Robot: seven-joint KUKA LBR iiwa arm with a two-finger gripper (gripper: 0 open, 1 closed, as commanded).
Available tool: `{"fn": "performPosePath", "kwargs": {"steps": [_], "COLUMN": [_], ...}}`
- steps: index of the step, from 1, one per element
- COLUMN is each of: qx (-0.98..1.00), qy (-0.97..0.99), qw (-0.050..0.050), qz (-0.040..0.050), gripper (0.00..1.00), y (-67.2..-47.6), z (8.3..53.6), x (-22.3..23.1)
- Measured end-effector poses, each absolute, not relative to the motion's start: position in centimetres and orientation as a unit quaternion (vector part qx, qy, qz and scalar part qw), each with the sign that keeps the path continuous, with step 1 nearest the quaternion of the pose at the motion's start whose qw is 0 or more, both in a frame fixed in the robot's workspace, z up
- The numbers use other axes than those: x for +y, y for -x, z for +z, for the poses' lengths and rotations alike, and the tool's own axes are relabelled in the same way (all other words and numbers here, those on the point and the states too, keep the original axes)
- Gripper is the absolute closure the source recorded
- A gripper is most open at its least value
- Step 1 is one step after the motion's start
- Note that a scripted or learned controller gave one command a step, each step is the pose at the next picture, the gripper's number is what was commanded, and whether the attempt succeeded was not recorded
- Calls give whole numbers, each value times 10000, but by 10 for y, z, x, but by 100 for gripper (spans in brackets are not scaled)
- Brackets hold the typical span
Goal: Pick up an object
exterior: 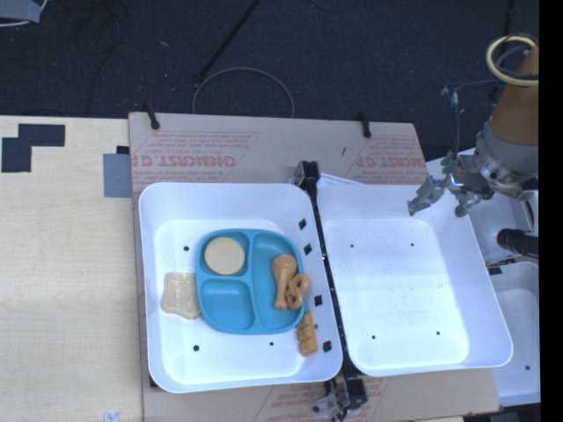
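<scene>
Hand point(446, 198) spread, holding nothing, above the right bin's point(413, 341) upper right corner | left bin point(229, 372): blue plate point(230, 310) with a round cracker point(223, 256) and a pretzel-like piece point(288, 281) | tan pieces beside the plate | bins on the table point(62, 271)

The arm enters at upper right, its pincer point(445, 197) hanging with fingers spread apart, holding nothing.

Grey arm point(508, 152); orange band point(515, 104)
</scene>
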State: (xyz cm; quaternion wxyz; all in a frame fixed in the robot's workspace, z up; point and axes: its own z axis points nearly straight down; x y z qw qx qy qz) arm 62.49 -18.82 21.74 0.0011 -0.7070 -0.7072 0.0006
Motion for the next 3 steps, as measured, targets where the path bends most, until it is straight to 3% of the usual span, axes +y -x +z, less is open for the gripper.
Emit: {"fn": "performPosePath", "kwargs": {"steps": [2, 3], "qx": [-7078, -7079], "qy": [7064, 7063], "qw": [35, 19], "qz": [19, 14], "gripper": [0, 0], "y": [-624, -623], "z": [112, 86], "x": [-172, -171]}}
